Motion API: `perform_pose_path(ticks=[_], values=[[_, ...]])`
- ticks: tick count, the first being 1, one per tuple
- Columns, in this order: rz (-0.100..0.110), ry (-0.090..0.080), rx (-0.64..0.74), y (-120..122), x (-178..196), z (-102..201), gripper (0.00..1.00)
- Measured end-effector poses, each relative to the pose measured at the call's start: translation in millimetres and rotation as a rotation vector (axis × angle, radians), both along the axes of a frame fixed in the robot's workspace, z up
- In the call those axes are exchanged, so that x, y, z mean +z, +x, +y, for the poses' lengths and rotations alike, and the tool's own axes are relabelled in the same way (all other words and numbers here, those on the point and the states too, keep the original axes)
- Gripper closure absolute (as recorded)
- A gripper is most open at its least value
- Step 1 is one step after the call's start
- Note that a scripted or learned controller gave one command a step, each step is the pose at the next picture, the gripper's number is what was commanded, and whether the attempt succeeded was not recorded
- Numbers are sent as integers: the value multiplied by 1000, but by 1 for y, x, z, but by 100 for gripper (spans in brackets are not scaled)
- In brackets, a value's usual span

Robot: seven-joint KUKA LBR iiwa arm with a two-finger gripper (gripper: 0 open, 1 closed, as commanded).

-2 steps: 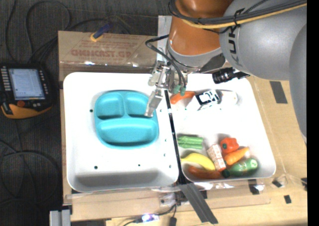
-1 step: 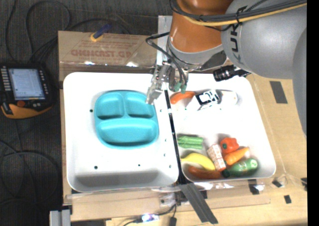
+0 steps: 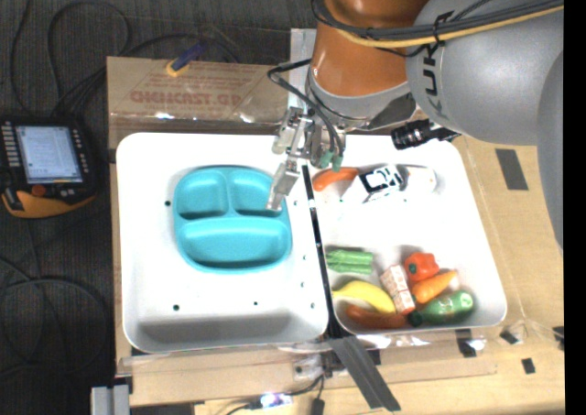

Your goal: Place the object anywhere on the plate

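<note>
The hand (image 3: pixel 295 161) hangs over the inner far part of the left bin (image 3: pixel 146 312), just above the far right corner of the blue plate (image 3: pixel 233 230). One long pale finger (image 3: pixel 279 189) reaches down to the plate's right rim; whether the fingers are spread or closed, and whether anything sits between them, I cannot tell. The grey arm (image 3: pixel 494 47) with its orange band (image 3: pixel 371 24) crosses the far right corner of the table (image 3: pixel 522 221) and covers the far edge of the right bin (image 3: pixel 476 248).

The plate is a three-part tray lying in the middle of the left bin, with bare white floor all round it: a wide strip along the near edge, narrower strips at the left and far edges, and a slim gap to the wall shared with the right bin.

In the right bin, an orange object (image 3: pixel 331 179) lies at the far left corner, just beside the hand and close against the dividing wall. A black-and-white item (image 3: pixel 383 180) lies next to it along the far edge. The near half holds a crowded cluster: a green vegetable (image 3: pixel 350 260), a yellow banana (image 3: pixel 363 296), a small carton (image 3: pixel 396 287), a red pepper (image 3: pixel 421 266), a carrot (image 3: pixel 432 287) and a green piece (image 3: pixel 449 305), pressed toward the near edge. The middle of that bin is open floor.
</note>
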State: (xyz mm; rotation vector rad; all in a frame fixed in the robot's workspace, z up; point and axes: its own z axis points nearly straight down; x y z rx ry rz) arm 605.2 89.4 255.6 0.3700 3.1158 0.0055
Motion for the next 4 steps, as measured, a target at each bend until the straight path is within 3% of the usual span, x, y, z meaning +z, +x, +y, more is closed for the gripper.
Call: perform_pose_path(ticks=[1, 2, 3, 4], values=[[-2, 3, 1, 1, 10, 1, 100], [-2, 3, 1, 1, 9, 2, 0], [-4, 6, 2, 1, 19, 3, 100], [-4, 6, 2, 1, 19, 3, 0]])
